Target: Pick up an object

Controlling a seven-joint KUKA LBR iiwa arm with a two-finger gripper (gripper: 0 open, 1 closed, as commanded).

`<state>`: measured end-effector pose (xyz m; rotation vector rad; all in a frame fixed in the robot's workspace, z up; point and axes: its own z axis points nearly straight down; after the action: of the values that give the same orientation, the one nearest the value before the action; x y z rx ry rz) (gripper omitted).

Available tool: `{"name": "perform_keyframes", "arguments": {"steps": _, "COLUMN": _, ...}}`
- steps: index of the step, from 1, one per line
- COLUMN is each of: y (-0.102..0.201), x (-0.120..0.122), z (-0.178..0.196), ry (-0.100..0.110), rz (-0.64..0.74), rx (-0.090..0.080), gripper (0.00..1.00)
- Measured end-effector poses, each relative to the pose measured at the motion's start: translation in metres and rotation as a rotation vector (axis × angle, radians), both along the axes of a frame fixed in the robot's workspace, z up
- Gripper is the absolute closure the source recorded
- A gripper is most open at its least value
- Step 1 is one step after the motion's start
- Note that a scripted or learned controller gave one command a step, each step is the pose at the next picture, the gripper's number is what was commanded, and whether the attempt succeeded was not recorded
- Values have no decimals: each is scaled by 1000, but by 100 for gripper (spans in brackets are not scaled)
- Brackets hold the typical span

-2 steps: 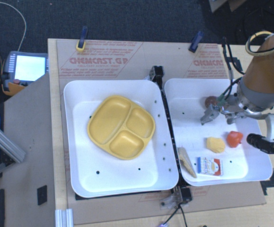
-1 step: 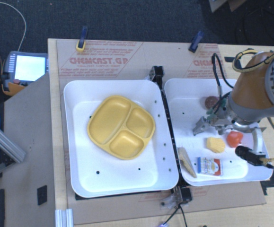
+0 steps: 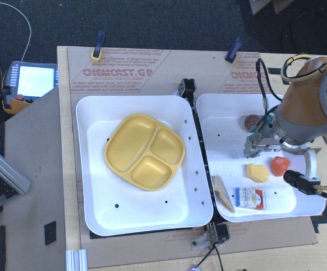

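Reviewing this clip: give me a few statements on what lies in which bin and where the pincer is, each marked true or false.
1. The yellow divided plate lies in the left bin. True.
2. The red object lies in the left bin. False: it lies in the right bin, beside the pale yellow object.
3. The pincer is over the right bin. True.
4. The small printed packet sits on the yellow plate. False: it lies on the right bin's floor near its front edge.
5. The arm reaches over the left bin. False: it is above the right bin.
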<state>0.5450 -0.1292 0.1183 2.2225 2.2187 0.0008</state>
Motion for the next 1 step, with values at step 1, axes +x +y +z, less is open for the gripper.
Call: {"name": "perform_keyframes", "arguments": {"steps": 1, "y": 1, "x": 5, "z": 44, "ry": -4, "rz": 3, "rx": -1, "gripper": 100}}
